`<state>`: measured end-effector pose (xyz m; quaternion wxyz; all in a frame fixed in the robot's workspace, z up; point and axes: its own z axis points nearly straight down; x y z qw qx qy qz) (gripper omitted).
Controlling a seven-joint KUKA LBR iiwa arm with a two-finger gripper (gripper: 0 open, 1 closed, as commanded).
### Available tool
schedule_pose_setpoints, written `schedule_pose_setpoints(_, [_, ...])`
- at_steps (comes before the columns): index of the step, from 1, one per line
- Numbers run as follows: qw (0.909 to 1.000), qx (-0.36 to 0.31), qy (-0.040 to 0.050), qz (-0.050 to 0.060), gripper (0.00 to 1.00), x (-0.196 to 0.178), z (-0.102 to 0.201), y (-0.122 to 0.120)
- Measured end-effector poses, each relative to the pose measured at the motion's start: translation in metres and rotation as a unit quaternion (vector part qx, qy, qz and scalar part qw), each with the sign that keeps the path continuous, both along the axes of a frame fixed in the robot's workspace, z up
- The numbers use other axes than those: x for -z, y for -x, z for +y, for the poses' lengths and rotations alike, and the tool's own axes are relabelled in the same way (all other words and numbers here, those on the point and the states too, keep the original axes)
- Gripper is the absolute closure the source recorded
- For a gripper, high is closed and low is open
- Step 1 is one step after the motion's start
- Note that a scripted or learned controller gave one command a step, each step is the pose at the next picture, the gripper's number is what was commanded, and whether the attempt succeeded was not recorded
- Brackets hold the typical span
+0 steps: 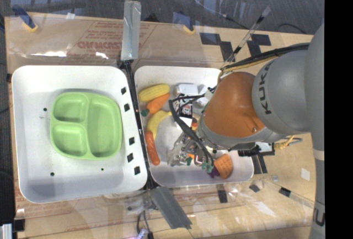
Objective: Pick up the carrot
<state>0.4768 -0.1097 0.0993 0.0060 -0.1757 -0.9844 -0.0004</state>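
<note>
The carrot point(158, 103) is a short orange piece lying in the right bin point(165, 180), near its upper left, between a yellow corn cob point(154, 90) and a yellow banana-like piece point(157, 120). My gripper point(183, 154) hangs low over the bin's middle, under the orange wrist band point(231, 108). It is to the right of and below the carrot, clearly apart from it. The arm hides much of the bin's right half.
A longer red-orange piece point(151, 148) lies along the right bin's left wall. An orange waffle-textured item point(223, 166) and small dark bits sit near the bin's lower right. A white packet point(187, 89) lies near its top. The left bin point(27, 122) holds a green divided plate point(87, 125).
</note>
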Motion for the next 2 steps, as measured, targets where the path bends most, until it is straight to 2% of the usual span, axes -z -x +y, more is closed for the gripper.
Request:
schedule_pose_setpoints(1, [0.9883, -0.152, 0.0001, -0.006, 1.0, -0.091, 0.025, -0.001])
schedule_pose_setpoints(2, [0.9967, -0.081, 0.0015, -0.008, 1.0, -0.198, 0.058, -0.018])
